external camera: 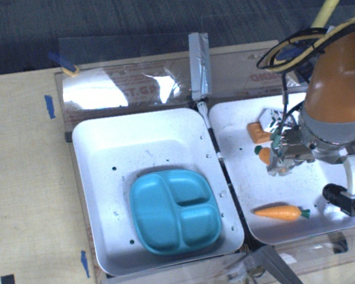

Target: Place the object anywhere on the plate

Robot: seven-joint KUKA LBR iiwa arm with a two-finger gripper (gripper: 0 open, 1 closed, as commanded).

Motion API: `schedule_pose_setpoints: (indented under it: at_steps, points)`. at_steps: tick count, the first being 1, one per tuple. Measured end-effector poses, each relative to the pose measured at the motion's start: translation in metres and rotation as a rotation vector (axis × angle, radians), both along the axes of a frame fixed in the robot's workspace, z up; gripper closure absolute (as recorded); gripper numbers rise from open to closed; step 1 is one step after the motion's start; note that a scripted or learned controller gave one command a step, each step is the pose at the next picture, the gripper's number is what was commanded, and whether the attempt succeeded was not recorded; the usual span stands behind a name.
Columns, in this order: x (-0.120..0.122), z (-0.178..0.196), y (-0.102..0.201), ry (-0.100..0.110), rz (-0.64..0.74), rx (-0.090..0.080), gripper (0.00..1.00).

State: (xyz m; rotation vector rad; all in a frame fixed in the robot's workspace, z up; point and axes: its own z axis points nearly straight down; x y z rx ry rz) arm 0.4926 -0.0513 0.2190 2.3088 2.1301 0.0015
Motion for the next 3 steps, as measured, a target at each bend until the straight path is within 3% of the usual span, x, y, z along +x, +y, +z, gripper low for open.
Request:
schedule_pose_setpoints:
  at_steps: [1, 2, 3]
  points:
    - [-0.013, 0.001, 0.071, 0.004, 0.161, 0.001, 1.0]
    - [-0.002, 0.016, 0.147, -0.001, 0.261, 0.0, 1.0]
    - [-0.002, 0.015, 0.146, 0.0, 0.258, -0.001, 0.0]
